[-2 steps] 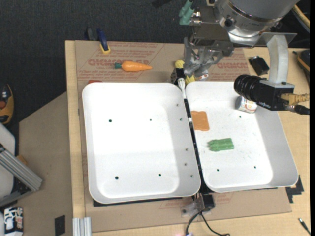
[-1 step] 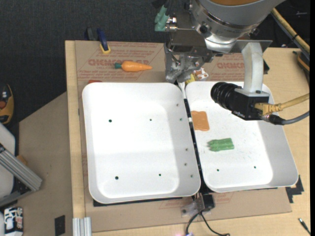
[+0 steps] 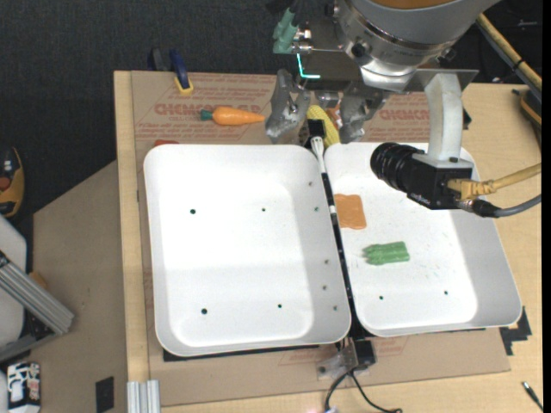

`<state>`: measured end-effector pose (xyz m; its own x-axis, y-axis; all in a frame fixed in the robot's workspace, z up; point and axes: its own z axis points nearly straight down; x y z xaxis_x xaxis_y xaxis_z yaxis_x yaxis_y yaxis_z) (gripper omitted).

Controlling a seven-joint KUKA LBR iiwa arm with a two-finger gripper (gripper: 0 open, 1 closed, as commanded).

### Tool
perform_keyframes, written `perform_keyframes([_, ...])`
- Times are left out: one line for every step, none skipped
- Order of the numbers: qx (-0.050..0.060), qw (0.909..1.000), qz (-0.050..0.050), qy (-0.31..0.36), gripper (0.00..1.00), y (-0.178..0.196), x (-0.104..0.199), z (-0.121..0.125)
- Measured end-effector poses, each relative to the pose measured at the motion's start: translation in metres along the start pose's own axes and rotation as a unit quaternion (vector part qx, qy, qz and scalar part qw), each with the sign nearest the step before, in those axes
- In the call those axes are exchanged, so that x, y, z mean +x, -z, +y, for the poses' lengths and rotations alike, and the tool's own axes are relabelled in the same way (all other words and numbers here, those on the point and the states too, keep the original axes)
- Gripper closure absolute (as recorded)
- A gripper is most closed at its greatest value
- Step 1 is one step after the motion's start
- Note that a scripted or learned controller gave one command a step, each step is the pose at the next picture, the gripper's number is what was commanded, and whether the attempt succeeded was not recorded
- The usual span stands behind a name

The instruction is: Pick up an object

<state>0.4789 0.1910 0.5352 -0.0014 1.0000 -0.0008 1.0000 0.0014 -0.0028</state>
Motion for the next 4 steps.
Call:
perform_keyframes([-0.002,1.0000,0.000,0.001,1.00,0.011,0.001,0.000])
perform_keyframes([-0.001,1.0000,0.000,0.001,0.00,0.010,0.001,0.000])
perform_keyframes([-0.003,1.0000,0.001,0.001,1.00,0.021,0.001,0.001])
perform_keyframes([-0.002,1.0000,0.001,0.001,0.00,0.021,0.001,0.001])
